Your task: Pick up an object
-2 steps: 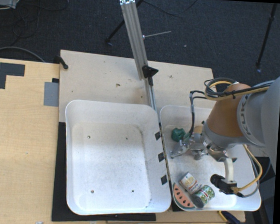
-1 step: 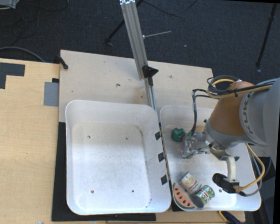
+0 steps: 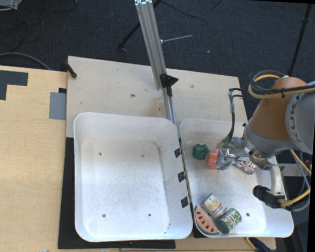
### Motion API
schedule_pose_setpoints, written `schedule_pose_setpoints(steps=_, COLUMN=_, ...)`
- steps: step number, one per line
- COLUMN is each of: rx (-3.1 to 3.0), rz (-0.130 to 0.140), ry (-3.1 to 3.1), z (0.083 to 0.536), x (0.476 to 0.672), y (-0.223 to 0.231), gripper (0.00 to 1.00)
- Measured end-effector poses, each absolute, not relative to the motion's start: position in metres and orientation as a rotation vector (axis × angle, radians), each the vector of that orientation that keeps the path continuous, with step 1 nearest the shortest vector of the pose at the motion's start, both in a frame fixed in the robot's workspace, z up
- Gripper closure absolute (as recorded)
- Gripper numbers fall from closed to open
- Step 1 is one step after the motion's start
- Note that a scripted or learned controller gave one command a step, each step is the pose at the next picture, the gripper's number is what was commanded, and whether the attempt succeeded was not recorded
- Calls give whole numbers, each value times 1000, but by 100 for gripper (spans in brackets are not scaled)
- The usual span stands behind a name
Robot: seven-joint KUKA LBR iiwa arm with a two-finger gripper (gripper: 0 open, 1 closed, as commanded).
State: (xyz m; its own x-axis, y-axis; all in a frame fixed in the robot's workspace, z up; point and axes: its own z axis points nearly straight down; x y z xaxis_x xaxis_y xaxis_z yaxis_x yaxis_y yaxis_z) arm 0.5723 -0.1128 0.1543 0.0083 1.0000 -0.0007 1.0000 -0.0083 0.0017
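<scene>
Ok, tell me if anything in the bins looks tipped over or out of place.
Two small cans lie on their sides in the right bin, heaped against a watermelon slice toy at the near edge. Nothing looks spilled or broken.

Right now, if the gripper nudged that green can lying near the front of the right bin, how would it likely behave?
The green can lies on its side, so it would probably roll. It touches the wrapped can and sits by the watermelon slice, which may block it. It looks rigid and small, likely light.

Objects (image 3: 219, 212) in right bin (image 3: 279, 229)
</scene>
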Motion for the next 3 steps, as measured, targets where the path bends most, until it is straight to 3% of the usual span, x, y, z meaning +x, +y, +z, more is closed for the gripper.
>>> schedule_pose_setpoints(steps=2, rx=2219, rz=2, ry=2221, z=248, x=582, y=-115, gripper=100)
schedule_pose_setpoints(steps=3, rx=2219, rz=1, ry=2228, z=251, x=584, y=-55, gripper=100)
